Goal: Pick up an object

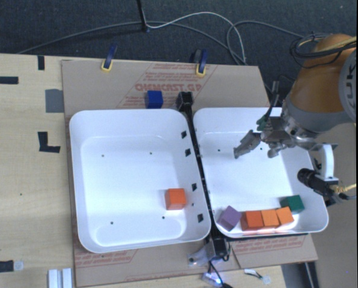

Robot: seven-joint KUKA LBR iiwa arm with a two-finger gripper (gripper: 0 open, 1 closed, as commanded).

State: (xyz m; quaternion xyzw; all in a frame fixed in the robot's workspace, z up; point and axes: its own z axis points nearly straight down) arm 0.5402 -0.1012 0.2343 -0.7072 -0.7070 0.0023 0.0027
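Observation:
My gripper (260, 149) hangs over the upper middle of the right bin (227, 122), open, with nothing between its fingers. Along that bin's front edge lie a purple block (229, 218), three orange blocks in a row (268, 219) and a green block (293, 203). All of these sit well below and to the right of the gripper. An orange cube (175, 198) rests alone in the left bin (107, 125), near its front right corner.
A blue block (154, 98) sits on the cardboard behind the left bin. A black divider (194, 161) runs between the two bins. Clamps (109, 59) hold the cardboard's far edge. Cables trail across the dark floor behind.

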